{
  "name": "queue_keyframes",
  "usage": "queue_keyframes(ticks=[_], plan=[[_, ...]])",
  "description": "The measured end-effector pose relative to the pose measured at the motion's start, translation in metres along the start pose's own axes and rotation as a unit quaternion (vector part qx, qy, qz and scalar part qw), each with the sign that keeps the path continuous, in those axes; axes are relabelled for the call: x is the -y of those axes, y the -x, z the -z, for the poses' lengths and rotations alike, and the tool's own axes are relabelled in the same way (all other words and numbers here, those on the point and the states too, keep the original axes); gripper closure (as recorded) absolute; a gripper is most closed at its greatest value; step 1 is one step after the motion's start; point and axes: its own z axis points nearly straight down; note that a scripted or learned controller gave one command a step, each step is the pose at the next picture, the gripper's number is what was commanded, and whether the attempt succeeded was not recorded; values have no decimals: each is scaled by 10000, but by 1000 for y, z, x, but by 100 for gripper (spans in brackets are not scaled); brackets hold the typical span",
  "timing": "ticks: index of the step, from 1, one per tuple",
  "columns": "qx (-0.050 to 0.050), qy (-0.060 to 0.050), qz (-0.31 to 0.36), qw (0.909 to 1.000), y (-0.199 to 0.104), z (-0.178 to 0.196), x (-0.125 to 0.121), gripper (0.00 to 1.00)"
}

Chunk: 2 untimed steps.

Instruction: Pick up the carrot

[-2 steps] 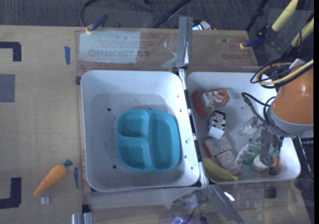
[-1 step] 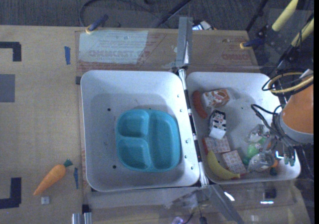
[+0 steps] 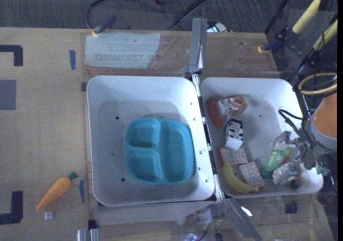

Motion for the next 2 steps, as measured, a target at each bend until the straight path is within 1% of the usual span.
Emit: queue_keyframes(ticks=[1, 2], plan=[[7, -9, 1266, 9920, 4, 81, 22, 0], [6, -8, 1266, 9919, 4, 81, 22, 0]])
